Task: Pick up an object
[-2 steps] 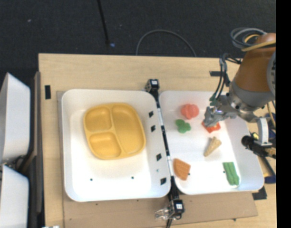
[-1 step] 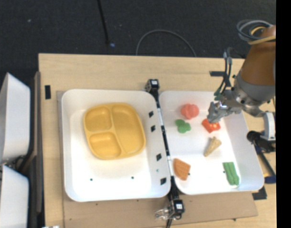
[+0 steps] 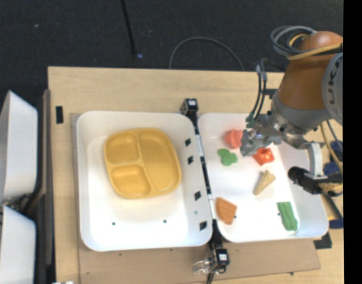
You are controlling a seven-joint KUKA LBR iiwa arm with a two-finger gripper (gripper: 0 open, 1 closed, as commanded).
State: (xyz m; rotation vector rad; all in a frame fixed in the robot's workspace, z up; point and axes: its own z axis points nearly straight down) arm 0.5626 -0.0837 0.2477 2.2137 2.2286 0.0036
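Claw (image 3: 250, 147) hangs low in the right bin (image 3: 299, 229), its opening impossible to judge, between a pink piece (image 3: 233, 138) and a red piece (image 3: 264, 155), with a green piece (image 3: 227, 157), a tan wedge (image 3: 263, 183), an orange piece (image 3: 226, 210) and a green block (image 3: 287, 215) nearby, while the left bin (image 3: 92, 218) carries a yellow divided plate (image 3: 142, 162).
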